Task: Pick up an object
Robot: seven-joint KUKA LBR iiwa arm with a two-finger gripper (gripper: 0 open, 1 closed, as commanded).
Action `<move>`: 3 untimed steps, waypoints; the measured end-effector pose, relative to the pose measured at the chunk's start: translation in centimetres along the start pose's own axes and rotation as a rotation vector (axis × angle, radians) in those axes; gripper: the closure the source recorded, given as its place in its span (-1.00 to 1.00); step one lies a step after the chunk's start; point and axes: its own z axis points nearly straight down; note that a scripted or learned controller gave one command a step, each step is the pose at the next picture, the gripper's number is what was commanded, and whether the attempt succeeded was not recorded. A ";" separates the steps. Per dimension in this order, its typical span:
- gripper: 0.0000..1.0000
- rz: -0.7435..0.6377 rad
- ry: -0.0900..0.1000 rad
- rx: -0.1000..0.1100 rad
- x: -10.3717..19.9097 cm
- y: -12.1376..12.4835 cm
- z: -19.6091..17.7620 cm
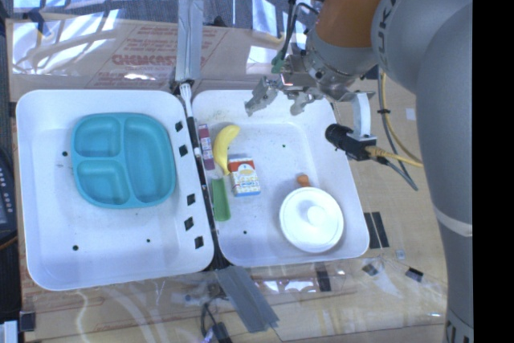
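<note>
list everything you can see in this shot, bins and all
bins: 2, white, side by side on the bench
divided plate: 1, teal, in the left bin
banana: 1, yellow, right bin near the divider
small box: 1, white with red and blue print, right bin beside the banana
green stick-shaped item: 1, green, right bin along the divider
round lidded container: 1, white, right bin near front
small orange item: 1, orange, just behind the container
arm: 1, grey with orange band, from the right
gripper: 1, open, above the right bin's far edge, holding nothing

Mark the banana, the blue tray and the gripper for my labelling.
banana (226, 144): camera view, middle of its curve.
blue tray (124, 158): camera view, central divider.
gripper (279, 102): camera view, between fingertips.
</note>
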 end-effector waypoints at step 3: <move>1.00 0.007 0.000 0.001 -1.2 -6.2 16.0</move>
